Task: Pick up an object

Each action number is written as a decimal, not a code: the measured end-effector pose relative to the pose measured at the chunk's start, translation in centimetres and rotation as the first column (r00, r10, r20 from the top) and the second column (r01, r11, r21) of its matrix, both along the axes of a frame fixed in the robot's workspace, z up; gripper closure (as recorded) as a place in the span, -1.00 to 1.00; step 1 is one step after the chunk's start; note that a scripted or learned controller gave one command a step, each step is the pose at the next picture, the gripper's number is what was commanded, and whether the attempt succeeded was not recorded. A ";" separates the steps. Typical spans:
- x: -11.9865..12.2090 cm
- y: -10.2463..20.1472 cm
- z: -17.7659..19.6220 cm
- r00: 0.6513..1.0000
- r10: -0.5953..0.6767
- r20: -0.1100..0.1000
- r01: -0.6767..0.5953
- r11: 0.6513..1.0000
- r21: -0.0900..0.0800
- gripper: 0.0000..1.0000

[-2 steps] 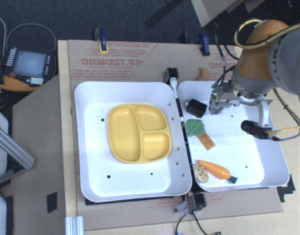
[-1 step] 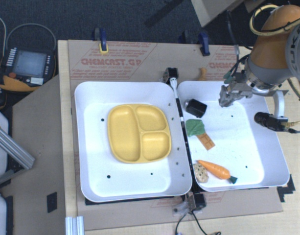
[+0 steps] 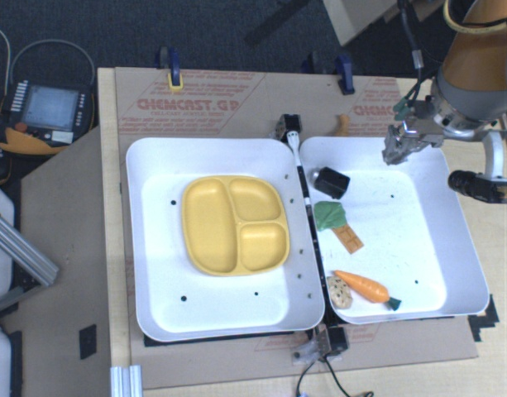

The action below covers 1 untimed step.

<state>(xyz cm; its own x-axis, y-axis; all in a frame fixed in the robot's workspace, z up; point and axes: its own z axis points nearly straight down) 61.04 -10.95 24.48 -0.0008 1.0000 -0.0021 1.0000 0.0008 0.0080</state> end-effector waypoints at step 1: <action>-3.1 4.2 -0.7 1.000 0.003 -0.012 -0.003 1.000 0.004 1.00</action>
